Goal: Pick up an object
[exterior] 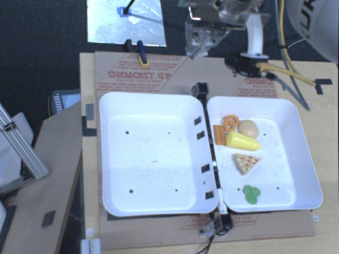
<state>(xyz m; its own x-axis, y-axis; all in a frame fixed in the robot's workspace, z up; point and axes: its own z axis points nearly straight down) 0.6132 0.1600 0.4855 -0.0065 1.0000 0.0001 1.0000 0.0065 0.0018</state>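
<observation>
Two shallow white plastic bins are seen side by side on the brown wooden surface (74, 142).

Five small toy foods are gathered in the right white bin (302, 157), close to its left wall. A flat orange striped piece (219, 135) is laid nearest the wall. Just beside it, a small orange pretzel-shaped ring (230, 123) is found. A round cream-coloured ball like a bread roll (248, 128) is placed touching or almost touching the ring on its right. Below these, a yellow cone-shaped piece (242, 141) is laid on its side, with its thin end pointed to the right. Under that, a tan triangle like a slice of pie (247, 163) is seen. Further toward the near edge, a small green leafy piece (251, 194) is set apart from the others.

A few small dark dots are marked on the floor of the left white bin (148, 157).

The claw (198, 41) is held up high, above the far edge of the surface and behind the bins. It is well apart from all the toy foods. Nothing is seen between its tips. Whether it is wide or narrow cannot be told, because that part is blurred and shiny.

A yellow and blue clamp (142, 54) is fixed at the far edge of the surface.
</observation>
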